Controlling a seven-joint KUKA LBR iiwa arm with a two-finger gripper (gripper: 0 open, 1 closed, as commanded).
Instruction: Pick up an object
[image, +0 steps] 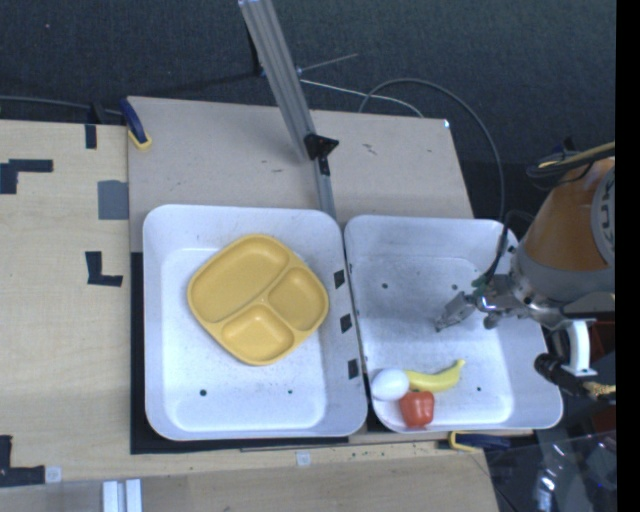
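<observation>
Curved yellow banana (438, 377), smooth white egg (390, 383), glossy red pepper (417, 407)

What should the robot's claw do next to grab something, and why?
Probably slide toward the near corner of the right bin and lower. The claw hovers over bare floor, while the banana, white egg and red pepper sit clustered there.

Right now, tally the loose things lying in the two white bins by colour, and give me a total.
Yellow: 2, the yellow three-compartment plastic tray in the left bin and the small yellow banana in the right bin.
White: 1, the white egg-shaped ball in the right bin.
Red: 1, the red pepper-like toy in the right bin.
Total: 4
</observation>
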